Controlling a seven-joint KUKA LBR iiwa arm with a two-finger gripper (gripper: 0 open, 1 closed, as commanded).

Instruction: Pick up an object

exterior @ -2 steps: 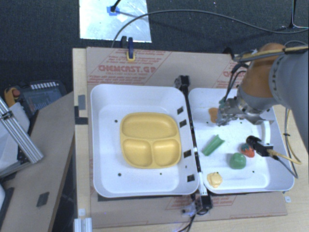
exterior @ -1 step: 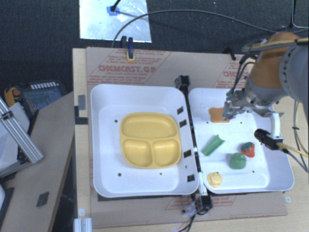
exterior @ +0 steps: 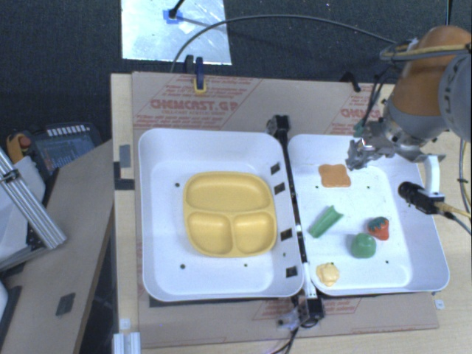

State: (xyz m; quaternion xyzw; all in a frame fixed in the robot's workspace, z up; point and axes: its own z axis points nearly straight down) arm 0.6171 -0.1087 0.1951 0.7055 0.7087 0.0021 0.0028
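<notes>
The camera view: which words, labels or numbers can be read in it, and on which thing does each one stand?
"CHEMCAST GP": red print on the brown board behind the left bin; the last letters are uncertain.
More red print on this board by the gripper: partly hidden, unreadable.
Keys of the pendant at the left: too small.

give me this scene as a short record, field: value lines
left bin: holds yellow tray with three compartments
right bin: holds five small items
orange piece: far left part of the right bin, flat
green stick: mid left, slanted
green ball: centre, near side
red item: just right of the green ball
yellow item: near left corner
gripper: above the right bin's far side, just right of the orange piece, holding nothing visible
</notes>
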